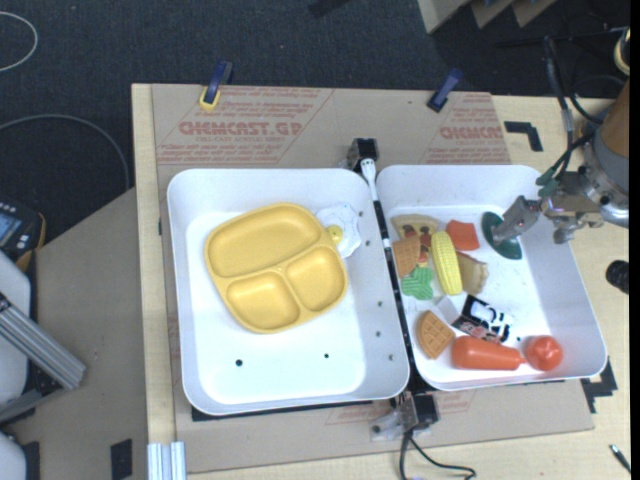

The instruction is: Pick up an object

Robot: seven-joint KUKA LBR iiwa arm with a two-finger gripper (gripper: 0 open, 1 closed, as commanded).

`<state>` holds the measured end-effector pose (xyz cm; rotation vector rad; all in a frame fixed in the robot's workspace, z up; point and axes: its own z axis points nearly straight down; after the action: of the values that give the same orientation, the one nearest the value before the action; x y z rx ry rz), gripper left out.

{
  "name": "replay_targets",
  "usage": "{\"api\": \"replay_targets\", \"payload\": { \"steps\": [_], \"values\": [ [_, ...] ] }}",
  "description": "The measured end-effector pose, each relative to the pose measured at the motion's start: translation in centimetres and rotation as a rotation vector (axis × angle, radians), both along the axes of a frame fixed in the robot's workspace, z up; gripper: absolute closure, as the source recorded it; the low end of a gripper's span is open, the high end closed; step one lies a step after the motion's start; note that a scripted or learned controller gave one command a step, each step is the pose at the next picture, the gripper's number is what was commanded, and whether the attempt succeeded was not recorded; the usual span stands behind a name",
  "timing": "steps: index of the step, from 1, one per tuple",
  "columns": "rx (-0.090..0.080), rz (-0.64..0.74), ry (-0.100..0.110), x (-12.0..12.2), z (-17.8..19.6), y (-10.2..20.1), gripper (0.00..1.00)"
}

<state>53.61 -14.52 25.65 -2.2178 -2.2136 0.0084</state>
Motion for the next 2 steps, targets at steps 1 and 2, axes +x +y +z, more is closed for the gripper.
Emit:
{"api": "replay_targets", "payload": {
  "steps": [1, 2],
  "values": [
    [-0.002, 0.002, -0.009, 0.2, 0.4, 0.0, 0.0],
    [0.0, 0.0, -0.003, -0.3, -4.3, -0.8, 0.0]
  ]
}}
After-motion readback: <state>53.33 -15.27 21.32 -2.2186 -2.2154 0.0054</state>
